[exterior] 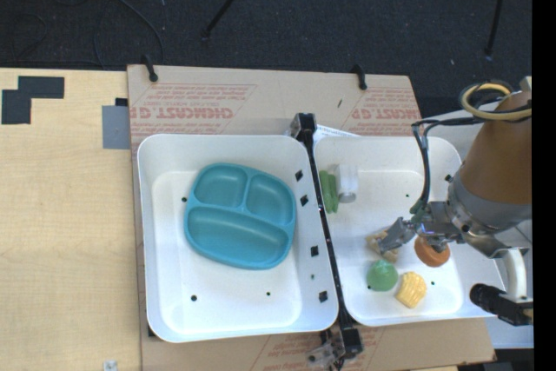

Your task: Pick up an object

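**Claw low in the right bin, among the small objects**

The desk (61,256) carries 2 shallow white bins side by side. The left bin (165,300) holds only a blue divided plate (241,215), lying flat near its middle, so it is probably not the target here. The pickable things are gathered in the right bin (391,165): a green ball (381,275) and a yellow piece (412,288) just beside each other near the front wall, an orange round object (432,252) partly under the arm, a small tan object (383,241), and a green and white item (337,187) against the divider.

The arm reaches in from the right and brings the claw (400,233) down over this group, I think because the objects lie close together there. The claw is at the tan object and seems to touch it, but the metal parts are small and blurred. I cannot tell how far it is spread, or whether it pinches anything.
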You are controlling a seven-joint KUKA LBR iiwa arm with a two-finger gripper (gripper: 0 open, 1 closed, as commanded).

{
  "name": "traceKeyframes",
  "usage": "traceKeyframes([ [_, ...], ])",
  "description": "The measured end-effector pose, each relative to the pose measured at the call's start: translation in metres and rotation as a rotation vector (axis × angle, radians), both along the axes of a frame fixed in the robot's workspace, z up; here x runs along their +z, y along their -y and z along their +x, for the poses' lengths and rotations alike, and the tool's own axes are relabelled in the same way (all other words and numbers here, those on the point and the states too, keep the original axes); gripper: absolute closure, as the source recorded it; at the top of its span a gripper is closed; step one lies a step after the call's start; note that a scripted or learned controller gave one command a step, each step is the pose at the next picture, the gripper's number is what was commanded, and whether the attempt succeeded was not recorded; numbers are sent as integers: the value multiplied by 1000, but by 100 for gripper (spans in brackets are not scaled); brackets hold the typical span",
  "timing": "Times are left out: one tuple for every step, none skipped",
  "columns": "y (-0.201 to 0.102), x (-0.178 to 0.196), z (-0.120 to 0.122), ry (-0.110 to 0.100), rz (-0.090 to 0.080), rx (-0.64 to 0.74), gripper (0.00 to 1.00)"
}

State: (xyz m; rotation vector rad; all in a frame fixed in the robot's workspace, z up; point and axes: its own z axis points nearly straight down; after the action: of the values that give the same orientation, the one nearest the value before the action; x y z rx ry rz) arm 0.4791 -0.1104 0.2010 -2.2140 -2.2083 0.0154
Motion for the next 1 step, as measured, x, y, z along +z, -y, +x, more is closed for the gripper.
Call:
traceKeyframes([
  [0, 6, 3, 12, -2, 3, 0],
])
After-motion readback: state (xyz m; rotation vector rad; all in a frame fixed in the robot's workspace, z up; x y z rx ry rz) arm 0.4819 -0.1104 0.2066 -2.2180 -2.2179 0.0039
